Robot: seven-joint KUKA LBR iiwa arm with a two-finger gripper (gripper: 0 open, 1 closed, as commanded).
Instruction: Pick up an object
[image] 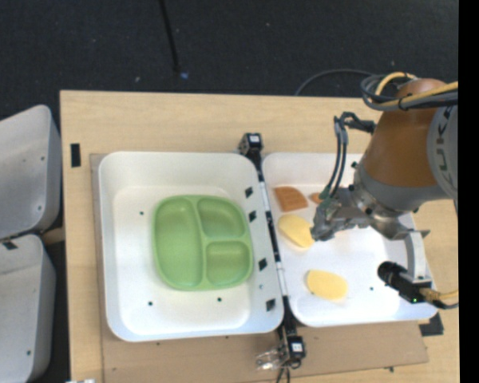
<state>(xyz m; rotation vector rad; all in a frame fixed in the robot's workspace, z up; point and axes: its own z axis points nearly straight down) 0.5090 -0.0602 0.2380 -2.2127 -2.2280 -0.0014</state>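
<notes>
Jaws [321, 228]: low in right bin [359, 313], touching yellow piece [295, 231]; spread not discernible
Tray [201, 241]: green, centred in left bin [128, 309]; margins open all round

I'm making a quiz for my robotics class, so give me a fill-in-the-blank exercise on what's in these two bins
1. The green divided plastic plate lies in the ____ white bin.
2. That plate has ____ compartments.
3. The right white bin holds ____ pale yellow oval pieces.
4. The flat orange-brown piece lies nearer the bin's ____ edge than the yellow ones do.

Missing words: left; three; two; far
</notes>
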